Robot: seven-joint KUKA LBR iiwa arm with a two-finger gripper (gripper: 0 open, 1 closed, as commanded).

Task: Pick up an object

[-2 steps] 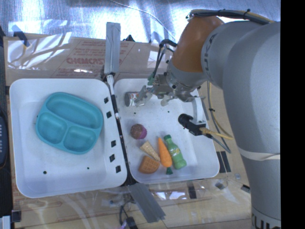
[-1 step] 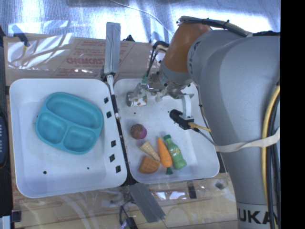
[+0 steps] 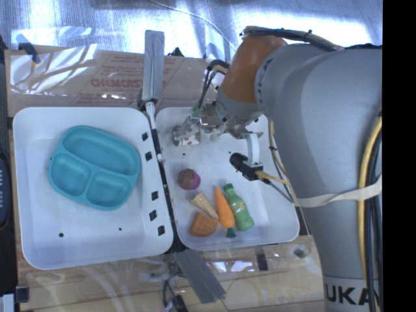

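My gripper hangs low over the back left corner of the right bin. Its tips point left, close to the bin floor. The toys lie nearer the front of that bin: a purple-brown ball, a pale cone wedge, a waffle piece, an orange carrot and a green bottle. The ball lies a short way in front of my gripper, apart from it. Nothing shows between the tips.
A blue divided plate lies in the left bin. A ridge with black clips separates the two bins. The large grey arm body covers the right bin's right side. Cables trail by the wrist.
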